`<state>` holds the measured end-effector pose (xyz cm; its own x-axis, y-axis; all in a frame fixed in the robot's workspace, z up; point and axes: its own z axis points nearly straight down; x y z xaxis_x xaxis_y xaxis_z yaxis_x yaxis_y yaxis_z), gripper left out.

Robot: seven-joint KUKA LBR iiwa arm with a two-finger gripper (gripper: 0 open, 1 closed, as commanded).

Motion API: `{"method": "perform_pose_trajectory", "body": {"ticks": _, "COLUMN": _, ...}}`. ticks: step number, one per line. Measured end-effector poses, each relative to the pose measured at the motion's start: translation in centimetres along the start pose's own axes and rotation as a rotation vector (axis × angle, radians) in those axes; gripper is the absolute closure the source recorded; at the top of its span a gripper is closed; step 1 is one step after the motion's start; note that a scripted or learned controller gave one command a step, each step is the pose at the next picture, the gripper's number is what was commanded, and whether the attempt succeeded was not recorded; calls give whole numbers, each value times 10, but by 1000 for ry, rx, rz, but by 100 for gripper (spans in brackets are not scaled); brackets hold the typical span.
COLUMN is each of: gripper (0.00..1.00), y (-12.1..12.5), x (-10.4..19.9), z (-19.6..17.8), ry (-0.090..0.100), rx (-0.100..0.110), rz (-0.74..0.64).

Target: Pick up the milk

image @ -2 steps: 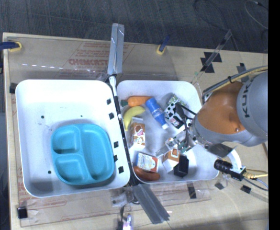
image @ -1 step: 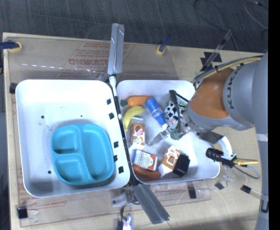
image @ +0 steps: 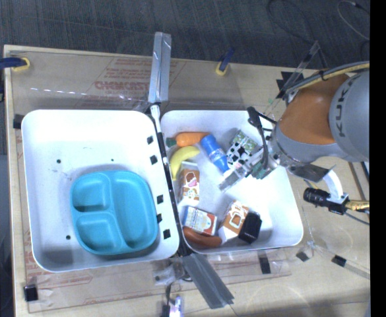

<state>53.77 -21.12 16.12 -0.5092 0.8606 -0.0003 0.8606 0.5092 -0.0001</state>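
The milk [image: 239,150], a small carton with a black-and-white pattern and a green edge, is in the right bin [image: 286,197] near its upper middle. It is tilted and sits right against my gripper [image: 244,168], which reaches in from the right under the orange band [image: 308,117] of the arm. One grey finger [image: 228,179] points down-left just below the carton. Whether the carton is between the fingers is hidden by the wrist.
Around the milk lie a blue bottle [image: 212,152], a carrot [image: 191,138], a banana [image: 182,156] and a brown carton [image: 190,184]. At the bin's front are a white-and-blue carton [image: 199,220], a sausage [image: 202,239], an orange carton [image: 235,218] and a black block [image: 250,227]. The left bin [image: 54,150] holds a blue divided plate [image: 113,211].
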Motion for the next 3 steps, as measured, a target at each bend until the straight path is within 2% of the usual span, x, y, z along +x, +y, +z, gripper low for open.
{"method": "perform_pose_trajectory", "body": {"ticks": 1, "gripper": 0, "y": -44, "x": 38, "z": 65, "ry": -5, "rx": -6, "rz": -112}}
{"method": "perform_pose_trajectory", "body": {"ticks": 2, "gripper": 100, "y": -42, "x": 37, "z": 54, "ry": -11, "rx": -12, "rz": -116}}
{"method": "perform_pose_trajectory", "body": {"ticks": 3, "gripper": 0, "y": -42, "x": 37, "z": 54, "ry": -11, "rx": -12, "rz": -116}}
